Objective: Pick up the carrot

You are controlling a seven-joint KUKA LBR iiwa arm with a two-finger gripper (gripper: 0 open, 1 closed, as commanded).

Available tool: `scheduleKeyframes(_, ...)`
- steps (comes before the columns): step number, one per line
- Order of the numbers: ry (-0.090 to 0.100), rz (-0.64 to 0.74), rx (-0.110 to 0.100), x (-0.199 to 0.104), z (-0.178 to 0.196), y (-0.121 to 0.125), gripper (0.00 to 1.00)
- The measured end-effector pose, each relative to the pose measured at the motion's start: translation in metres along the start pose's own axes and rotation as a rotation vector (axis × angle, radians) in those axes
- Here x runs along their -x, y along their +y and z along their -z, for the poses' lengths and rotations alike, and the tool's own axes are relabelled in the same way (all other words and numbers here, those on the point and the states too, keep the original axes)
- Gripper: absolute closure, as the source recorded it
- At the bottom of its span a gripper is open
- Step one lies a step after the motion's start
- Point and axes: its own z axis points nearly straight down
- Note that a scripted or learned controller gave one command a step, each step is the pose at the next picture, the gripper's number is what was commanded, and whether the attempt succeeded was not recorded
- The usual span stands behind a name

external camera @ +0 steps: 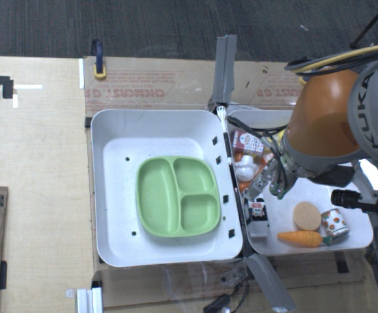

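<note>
The carrot [301,238] lies flat near the front edge of the right bin [362,235], its orange body pointing toward the left bin [111,175] and its green end toward the right. Just beside that green end sits a small white cup with orange dots [334,223], and just behind the carrot rests a round tan disc [306,215].

The arm [329,116] hangs over the back half of the right bin, its orange band broad in the view. The gripper [274,181] is down among clutter near the bin's left wall — whether its fingers are apart or together cannot be told from here. It is well apart from the carrot.

Packets and small items [247,155] crowd the right bin's back left corner. The left bin holds a green divided plate [178,195] with three compartments — it sits at the middle of the bin. Both bins rest on the counter [32,175].
</note>
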Motion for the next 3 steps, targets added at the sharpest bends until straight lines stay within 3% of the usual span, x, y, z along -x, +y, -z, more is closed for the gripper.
scheduleKeyframes(1,0.001,-0.349,-0.003,-0.064,-0.001,0.039,1.00)
scheduleKeyframes(2,0.000,-0.058,0.000,-0.081,0.018,0.060,1.00)
scheduleKeyframes(3,0.000,-0.015,-0.001,-0.109,0.021,0.091,1.00)
